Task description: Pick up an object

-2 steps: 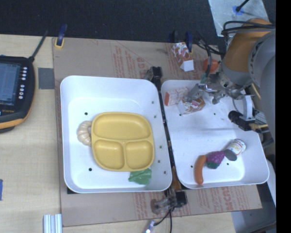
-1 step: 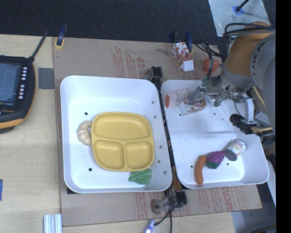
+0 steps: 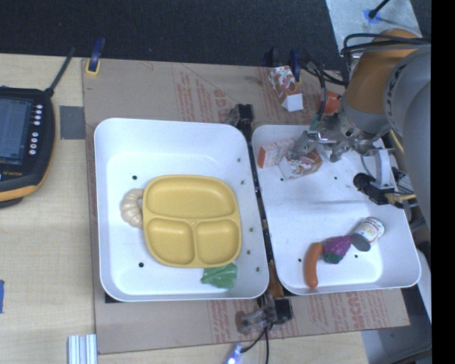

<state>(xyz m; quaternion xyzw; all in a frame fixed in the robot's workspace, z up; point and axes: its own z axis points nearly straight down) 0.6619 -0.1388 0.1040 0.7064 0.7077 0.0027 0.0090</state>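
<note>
Camera view puts my claw [image 3: 312, 144] low over the far left part of the right bin [image 3: 330, 203], right down at a crumpled packet [image 3: 303, 162] with red and white print. The metal parts and the packet run together at this slant, so I cannot tell whether the claw is released, clenched or actually grasping the packet — I will not call it a hold.

Just left of it a small orange-red piece [image 3: 262, 156] lies against the bin's left wall. Well apart, toward the near edge, sit 3 more candidates: a little jar [image 3: 368, 232] tipped on its side, a purple lump [image 3: 335, 248] touching it, and an orange sausage shape [image 3: 312, 265] just beside that. The left bin [image 3: 114, 203] carries a yellow divided tray [image 3: 191, 220], a pale knobbly thing [image 3: 131, 206] at its left edge and a green scrap [image 3: 220, 276] at its near edge.

I judge this to be the grasp step — the claw is down at its target, the lift not yet made. Next calls for a firm close on the packet, then a straight rise; thin crinkly film may slip out, so I would check for it under the claw once it clears the bin floor.
</note>
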